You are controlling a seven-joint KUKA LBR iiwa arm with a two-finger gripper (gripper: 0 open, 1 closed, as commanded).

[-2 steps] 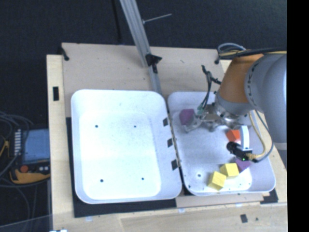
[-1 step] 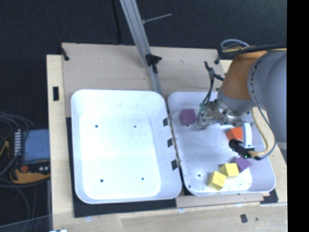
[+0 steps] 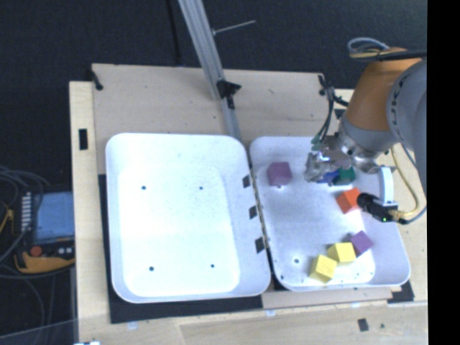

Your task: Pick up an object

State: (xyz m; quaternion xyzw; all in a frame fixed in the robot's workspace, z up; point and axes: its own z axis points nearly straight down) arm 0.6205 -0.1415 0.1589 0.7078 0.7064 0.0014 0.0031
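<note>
Block (image 3: 279, 172): purple cube, upright in right bin (image 3: 302, 214) | hand (image 3: 320, 168): beside it, grip state unclear

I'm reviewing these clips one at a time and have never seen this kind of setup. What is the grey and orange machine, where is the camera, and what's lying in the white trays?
The camera is fixed above the bench, looking down at a slant. The grey and orange machine is a robot arm reaching in from the right. Its pincer hangs over the far part of the right bin; I cannot tell whether it grips anything. In that bin lie a purple cube, an orange block, a green piece close by the pincer, two yellow blocks and a smaller purple block. The left bin sits alongside.
</note>
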